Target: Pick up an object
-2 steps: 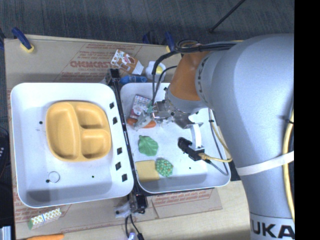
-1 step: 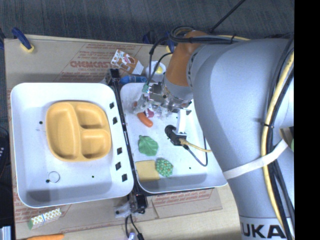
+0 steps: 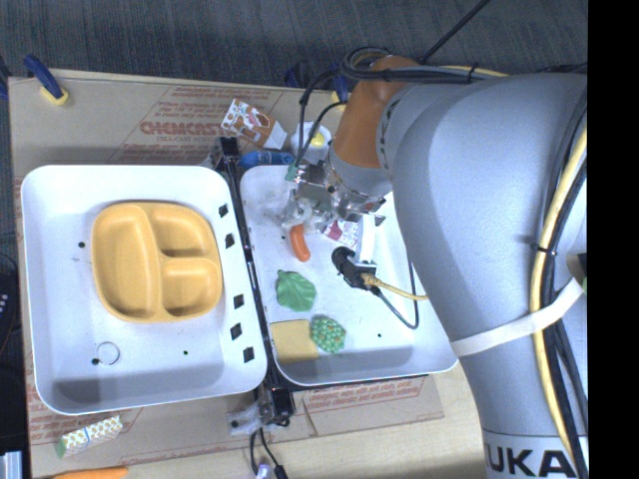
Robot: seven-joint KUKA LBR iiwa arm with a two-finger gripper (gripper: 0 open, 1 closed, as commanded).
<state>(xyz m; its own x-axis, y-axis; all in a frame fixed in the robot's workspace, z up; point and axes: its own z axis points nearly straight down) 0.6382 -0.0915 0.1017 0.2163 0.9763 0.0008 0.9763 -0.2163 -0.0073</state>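
Here the claw [image 3: 318, 208] hangs just above the orange carrot [image 3: 299, 243]; its grip I cannot tell.

Arm pose: extended from the right, wrist lowered over the right bin [image 3: 399, 362].

The grey arm [image 3: 479, 198] spans the right bin's near-right side, the orange band [image 3: 361, 118] sitting above that bin's far edge. The gripper [image 3: 318, 208] hangs below the band, over the bin's far half, pointing down toward its floor. A cable runs along the arm's right flank.
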